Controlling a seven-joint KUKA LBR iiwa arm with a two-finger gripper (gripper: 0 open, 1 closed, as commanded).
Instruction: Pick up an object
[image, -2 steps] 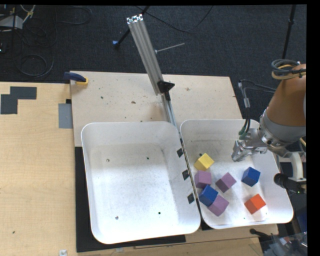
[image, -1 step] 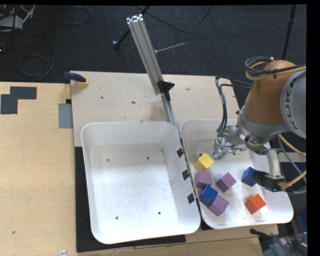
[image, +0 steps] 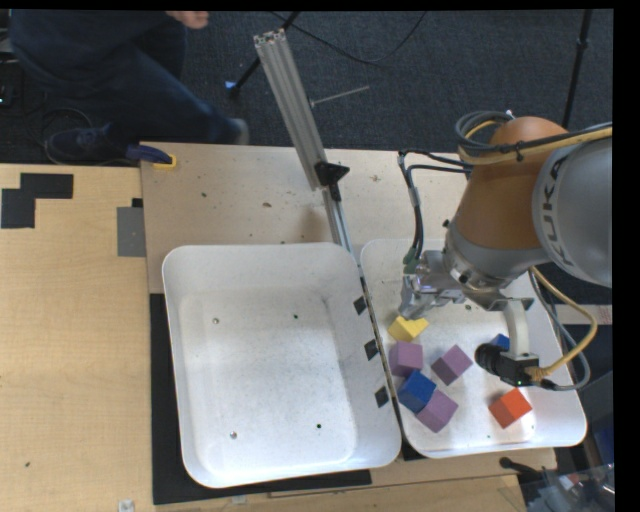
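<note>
The end effector hangs just above the yellow block in the right bin, whether spread or pinching I cannot tell, and this block looks light and stiff, probably best gripped across flat opposite faces.

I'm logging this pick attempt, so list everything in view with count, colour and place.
Bins: 2, white, side by side on the bench; left bin, right bin.
Yellow block: 1, right bin, just under the gripper.
Purple blocks: 3, right bin.
Blue block: 1, between the purple ones.
Orange block: 1, right bin's near right.
Aluminium rail: 1, silver, slanting above the bins.
Arm: 1, grey and orange, from the right.
Gripper: 1, over the yellow block.
</note>
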